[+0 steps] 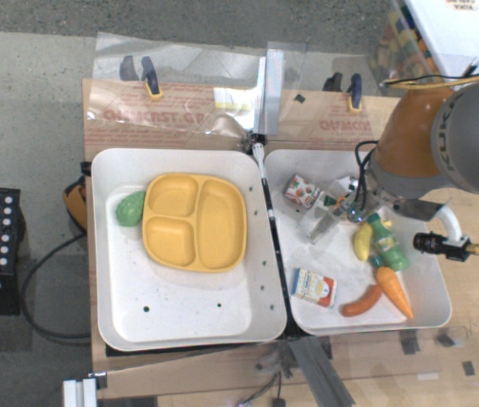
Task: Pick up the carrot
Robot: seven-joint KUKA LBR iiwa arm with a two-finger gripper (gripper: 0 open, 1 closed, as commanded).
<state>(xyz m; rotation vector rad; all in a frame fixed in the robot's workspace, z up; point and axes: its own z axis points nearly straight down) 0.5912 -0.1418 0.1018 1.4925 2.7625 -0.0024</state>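
Orange tapered carrot (pixel 394 292) wedged between red sausage (pixel 361 301) and green-yellow bottle (pixel 381 242); end effector (pixel 334 212) state unclear; risk grabbing neighbour.

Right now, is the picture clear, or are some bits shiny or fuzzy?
In the camera view the light is soft and even, with faint shadows; the clear plastic sheet behind the bins glints; the yellow tray and the carrot look sharp, while the gripper is rather fuzzy against the clutter.
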